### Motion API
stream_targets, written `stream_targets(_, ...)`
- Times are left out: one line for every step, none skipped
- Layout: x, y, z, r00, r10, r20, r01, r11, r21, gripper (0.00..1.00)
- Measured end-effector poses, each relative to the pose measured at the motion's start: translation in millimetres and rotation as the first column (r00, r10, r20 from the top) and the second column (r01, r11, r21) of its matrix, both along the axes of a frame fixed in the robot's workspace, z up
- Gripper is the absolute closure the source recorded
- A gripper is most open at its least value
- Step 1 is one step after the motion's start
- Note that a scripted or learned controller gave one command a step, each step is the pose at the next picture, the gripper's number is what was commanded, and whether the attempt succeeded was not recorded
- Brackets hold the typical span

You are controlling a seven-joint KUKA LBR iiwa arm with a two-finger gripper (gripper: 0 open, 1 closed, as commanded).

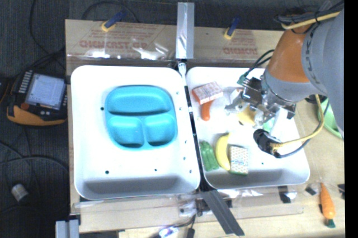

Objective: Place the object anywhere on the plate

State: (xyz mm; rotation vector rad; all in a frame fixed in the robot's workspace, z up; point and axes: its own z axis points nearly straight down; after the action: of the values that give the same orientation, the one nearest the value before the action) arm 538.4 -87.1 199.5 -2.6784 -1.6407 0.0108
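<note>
A blue plate (140, 116) with three compartments lies in the left white bin (89, 170). My gripper (248, 111) reaches down into the right bin (291, 167), over a small yellow object (246, 117) near the bin's middle. The wrist covers the fingertips. Other objects lie in that bin: a pink and white box (207, 91), an orange carrot (205, 112), a green pickle (209, 155), a yellow banana (222, 151) and a speckled sponge block (239, 159).
A metal divider bar (185, 30) stands at the back between the bins. A handheld device (42, 94) lies left of the bench. Black and yellow cables (285, 144) loop from the wrist over the right bin. An orange tool (327, 203) lies at the bench's right front.
</note>
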Motion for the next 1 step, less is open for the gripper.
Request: stream_targets(25.5,67.7,-17.9,0.999,-0.045,-0.001,0.045,0.999,0.002,1.00)
